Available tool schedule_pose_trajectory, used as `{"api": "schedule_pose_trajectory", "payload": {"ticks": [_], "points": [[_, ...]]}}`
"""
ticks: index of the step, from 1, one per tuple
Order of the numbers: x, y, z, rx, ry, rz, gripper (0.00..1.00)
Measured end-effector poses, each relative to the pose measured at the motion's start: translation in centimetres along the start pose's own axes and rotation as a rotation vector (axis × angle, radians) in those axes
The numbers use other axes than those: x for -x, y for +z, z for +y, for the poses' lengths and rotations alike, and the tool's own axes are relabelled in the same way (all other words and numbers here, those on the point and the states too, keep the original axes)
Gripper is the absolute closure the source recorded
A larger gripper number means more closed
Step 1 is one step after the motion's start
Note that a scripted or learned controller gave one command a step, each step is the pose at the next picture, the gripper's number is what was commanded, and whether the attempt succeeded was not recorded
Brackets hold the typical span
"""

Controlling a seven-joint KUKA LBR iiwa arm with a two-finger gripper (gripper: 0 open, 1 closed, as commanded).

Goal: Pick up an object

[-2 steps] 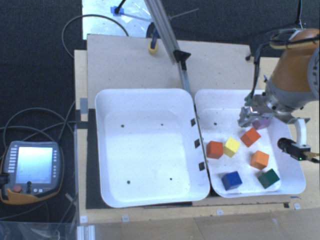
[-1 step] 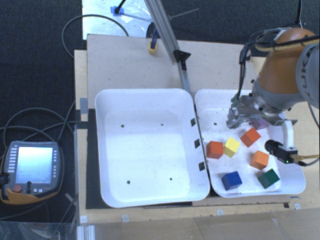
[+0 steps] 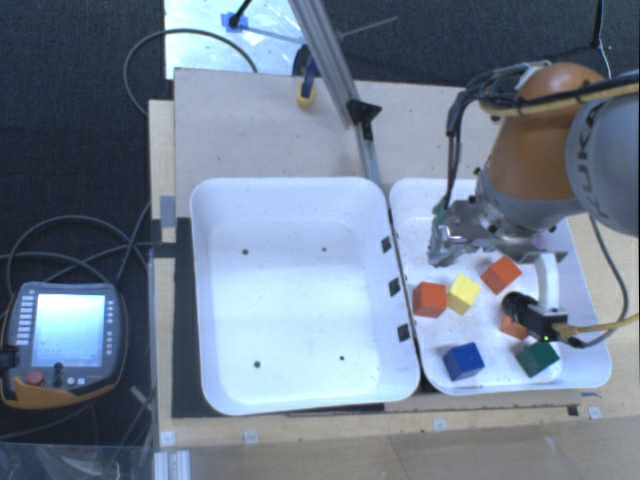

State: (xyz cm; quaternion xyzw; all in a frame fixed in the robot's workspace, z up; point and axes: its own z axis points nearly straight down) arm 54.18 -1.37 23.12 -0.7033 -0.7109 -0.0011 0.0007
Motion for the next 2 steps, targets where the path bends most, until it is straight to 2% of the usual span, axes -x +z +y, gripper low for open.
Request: {"api": "schedule_pose_trajectory", "payload": {"ticks": [1,2], "points": [[-4.9,-1.0,-1.0,0.001,0.0,0.0,1.0],[-10.2,-0.8,-3.2,-0.001,-0.001,0.0,1.0]]}}
